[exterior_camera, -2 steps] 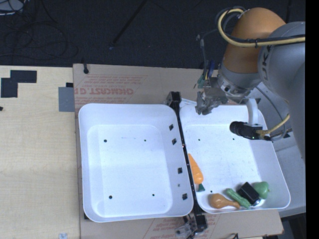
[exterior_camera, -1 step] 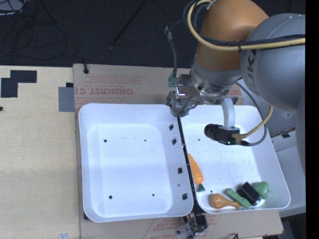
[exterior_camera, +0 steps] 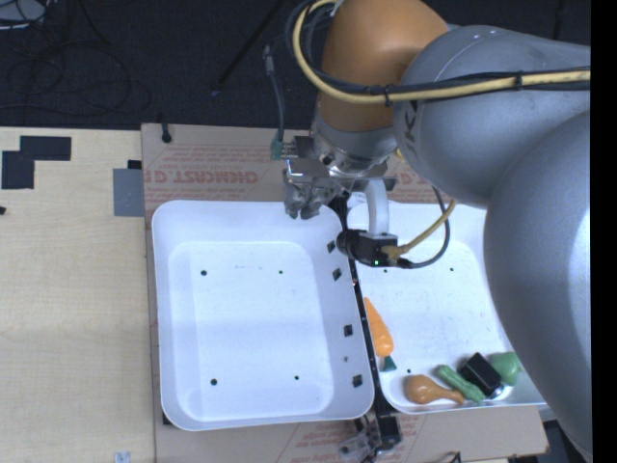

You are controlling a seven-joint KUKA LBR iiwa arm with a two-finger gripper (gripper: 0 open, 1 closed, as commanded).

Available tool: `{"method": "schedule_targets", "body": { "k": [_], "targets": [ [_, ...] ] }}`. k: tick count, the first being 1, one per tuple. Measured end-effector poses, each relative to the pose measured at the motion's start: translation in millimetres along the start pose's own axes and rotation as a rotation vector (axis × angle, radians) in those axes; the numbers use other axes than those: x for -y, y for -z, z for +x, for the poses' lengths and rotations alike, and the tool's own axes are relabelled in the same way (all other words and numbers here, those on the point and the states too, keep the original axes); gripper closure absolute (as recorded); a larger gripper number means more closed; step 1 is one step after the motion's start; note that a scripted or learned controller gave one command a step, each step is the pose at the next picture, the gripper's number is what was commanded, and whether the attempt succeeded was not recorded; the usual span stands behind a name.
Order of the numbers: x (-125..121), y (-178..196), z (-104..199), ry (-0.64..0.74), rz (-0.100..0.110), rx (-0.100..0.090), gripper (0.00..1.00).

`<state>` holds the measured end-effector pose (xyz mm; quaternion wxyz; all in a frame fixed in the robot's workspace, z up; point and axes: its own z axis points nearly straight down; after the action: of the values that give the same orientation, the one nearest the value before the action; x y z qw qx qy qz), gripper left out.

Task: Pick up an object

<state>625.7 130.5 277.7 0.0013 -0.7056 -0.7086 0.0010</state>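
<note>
The grey arm reached over the two white bins, its jaws, whose opening I cannot tell, at the left bin's far rim, while an orange carrot-like piece lay in the right bin.

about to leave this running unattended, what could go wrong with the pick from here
The gripper sits over the far rim of the left bin, while the carrot, tan gourd-shaped toy, black block and green pieces lie in the right bin, so a descent here likely grabs nothing. The near-corner pile is crowded against the wall, so fingers may jam or take two.
</note>
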Motion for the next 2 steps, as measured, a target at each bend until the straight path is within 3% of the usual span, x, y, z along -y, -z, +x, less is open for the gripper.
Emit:
{"method": "schedule_targets", "body": {
  "k": [1,2],
  "targets": [
    [-19,8,57,0.0,-0.003,0.0,1.0],
    [-18,-26,116,0.001,0.002,0.001,1.0]
  ]
}}
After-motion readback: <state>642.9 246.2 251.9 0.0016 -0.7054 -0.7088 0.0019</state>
